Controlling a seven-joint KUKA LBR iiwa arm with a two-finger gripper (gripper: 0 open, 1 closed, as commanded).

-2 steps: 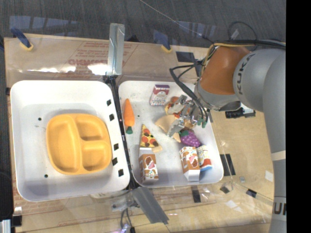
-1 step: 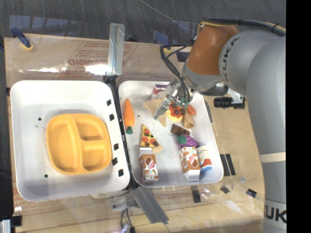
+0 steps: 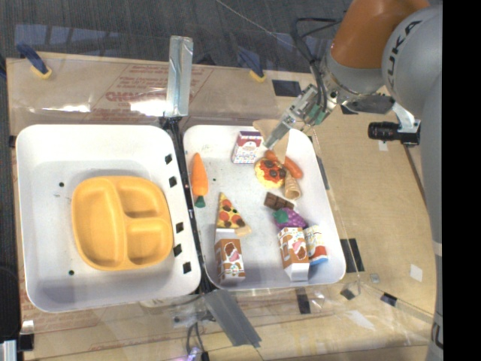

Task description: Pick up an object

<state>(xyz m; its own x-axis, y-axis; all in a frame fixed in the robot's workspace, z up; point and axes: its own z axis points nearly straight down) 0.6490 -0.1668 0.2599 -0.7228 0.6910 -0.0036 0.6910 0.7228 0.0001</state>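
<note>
One gripper (image 3: 276,132) hanging over the right bin (image 3: 325,201).
Round pizza toy (image 3: 270,171) sits just below-left; can't tell its grip state.

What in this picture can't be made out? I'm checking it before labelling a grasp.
- Gripper: fingertips too small and blurred in the camera view to tell open from shut.
- Small cartons: print too small to read.
- Arm: cut off by the top edge.
</note>
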